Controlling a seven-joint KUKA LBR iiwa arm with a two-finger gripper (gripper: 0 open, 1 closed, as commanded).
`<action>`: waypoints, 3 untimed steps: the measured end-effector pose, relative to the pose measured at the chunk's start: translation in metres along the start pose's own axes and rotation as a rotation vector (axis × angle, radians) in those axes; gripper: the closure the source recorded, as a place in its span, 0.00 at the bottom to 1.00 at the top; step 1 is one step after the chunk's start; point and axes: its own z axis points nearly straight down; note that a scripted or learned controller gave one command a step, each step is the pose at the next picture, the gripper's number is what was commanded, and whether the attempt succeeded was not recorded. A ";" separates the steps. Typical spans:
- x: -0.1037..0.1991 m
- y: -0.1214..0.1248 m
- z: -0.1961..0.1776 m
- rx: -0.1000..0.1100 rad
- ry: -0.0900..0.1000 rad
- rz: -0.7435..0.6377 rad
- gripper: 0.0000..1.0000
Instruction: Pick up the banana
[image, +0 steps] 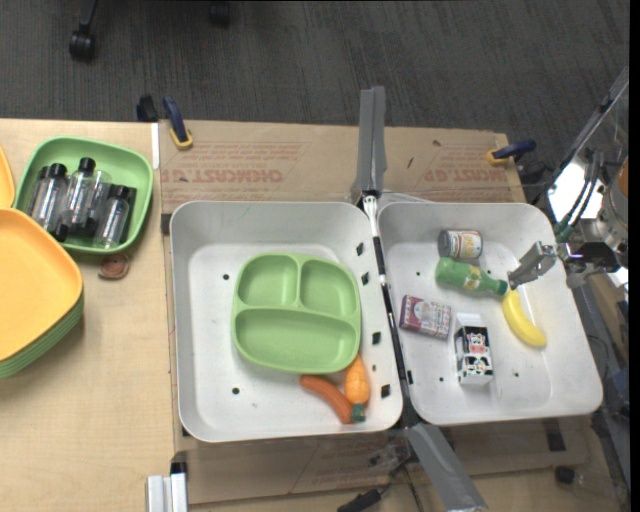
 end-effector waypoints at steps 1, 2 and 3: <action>-0.064 0.023 0.014 -0.002 -0.001 0.042 0.00; -0.023 0.002 0.140 0.000 0.000 0.193 0.00; -0.046 -0.018 0.175 0.004 0.012 0.259 0.00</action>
